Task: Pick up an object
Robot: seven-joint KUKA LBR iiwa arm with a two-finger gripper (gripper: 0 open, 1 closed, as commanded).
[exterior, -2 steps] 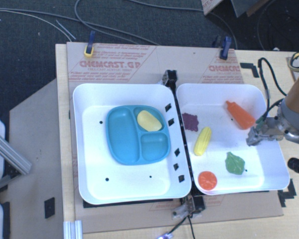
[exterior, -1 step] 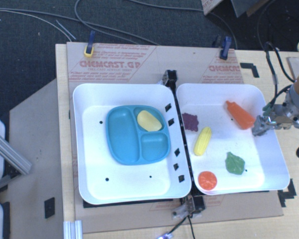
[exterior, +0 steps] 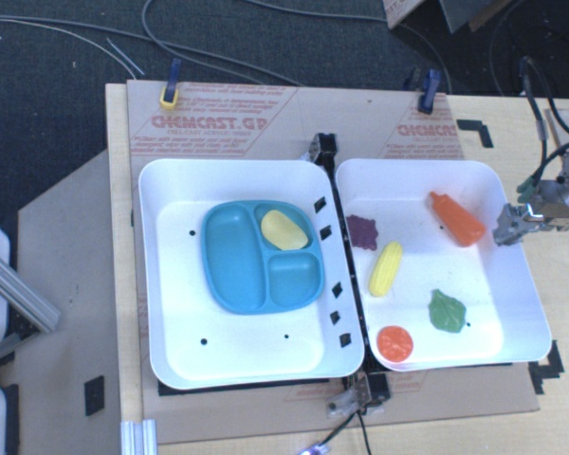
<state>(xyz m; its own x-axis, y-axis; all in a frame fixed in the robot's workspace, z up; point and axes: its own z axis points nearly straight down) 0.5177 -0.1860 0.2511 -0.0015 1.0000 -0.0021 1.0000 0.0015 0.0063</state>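
The left bin (exterior: 171, 339) holds a blue divided tray (exterior: 242, 263), and a pale yellow piece (exterior: 284, 228) lies in the tray's upper right compartment. A black divider (exterior: 341, 254) runs between this bin and the right bin (exterior: 512, 330), where the loose toy foods sit. Nearest the divider is a small purple piece (exterior: 361, 231), and just below and right of it a yellow corn cob (exterior: 386, 268) lies tilted. Lower down, close to the front rim, rests a round orange-red piece (exterior: 394, 344). Further right a green leafy piece (exterior: 447, 312) lies on the bin floor, well apart from an orange carrot-like piece (exterior: 456, 220) up near the back. The gripper (exterior: 508, 229) hangs at the right rim — just beside the carrot-like piece, nothing visibly between its fingers — and whether the jaws are spread or closed cannot be told.
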